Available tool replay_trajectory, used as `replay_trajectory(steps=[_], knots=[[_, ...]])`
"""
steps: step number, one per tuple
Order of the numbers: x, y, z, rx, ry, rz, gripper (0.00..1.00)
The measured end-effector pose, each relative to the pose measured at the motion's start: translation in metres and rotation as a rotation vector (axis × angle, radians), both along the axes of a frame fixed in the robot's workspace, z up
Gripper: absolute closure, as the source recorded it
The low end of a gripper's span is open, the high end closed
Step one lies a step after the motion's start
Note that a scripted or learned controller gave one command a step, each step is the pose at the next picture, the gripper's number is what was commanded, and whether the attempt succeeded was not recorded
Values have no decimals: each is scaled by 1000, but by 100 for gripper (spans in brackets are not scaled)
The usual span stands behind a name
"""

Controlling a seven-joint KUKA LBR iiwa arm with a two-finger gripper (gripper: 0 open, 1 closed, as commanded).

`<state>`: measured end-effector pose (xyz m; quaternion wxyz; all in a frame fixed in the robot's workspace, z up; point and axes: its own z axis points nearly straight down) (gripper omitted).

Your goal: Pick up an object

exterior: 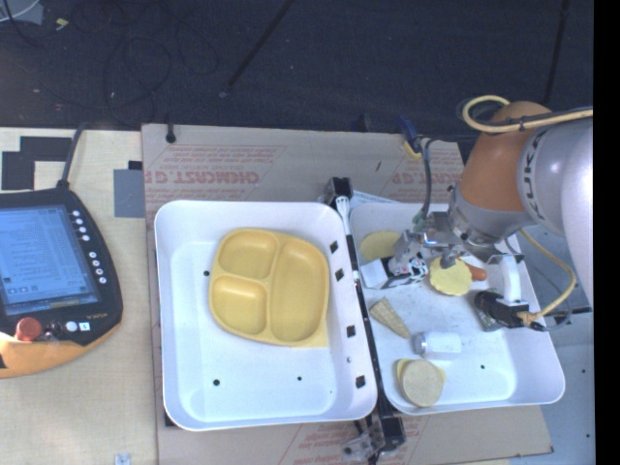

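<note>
One wide pale table (87, 405) carries the whole scene. A brown cardboard sheet (242, 163) with red print lies on it, and both bins sit on that sheet. The left bin (242, 381) and the right bin (509, 366) are shallow, white and side by side, their inner walls touching.

The grey arm (562, 172) reaches in from the right, and its orange band (499, 168) hangs above the far part of the right bin. A dark teach pendant (48, 269) with a lit screen rests on the table, well apart from the left bin.

A yellow divided plate (271, 284) lies flat in the left bin, towards its far side.

The tool (426, 250) sits low over the far half of the right bin; I cannot tell whether it is spread or pressed together, and nothing can be seen pinched in it.

The loose things to pick all lie in the right bin. A round tan disc (421, 383) lies near the front wall. A pale yellow round piece (378, 245) lies just left of the tool. A yellow disc (450, 280) lies just below the tool. A tan wedge (389, 317) lies near the inner wall. A small white block (441, 342) lies between the wedge and the tan disc. A tiny red piece (478, 274) lies beside the yellow disc.
</note>
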<state>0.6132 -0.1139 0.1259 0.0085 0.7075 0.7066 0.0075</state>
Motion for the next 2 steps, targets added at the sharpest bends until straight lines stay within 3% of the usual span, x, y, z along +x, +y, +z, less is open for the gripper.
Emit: replay_trajectory(steps=[2], knots=[[0, 0, 0, 0, 0, 0, 0]])
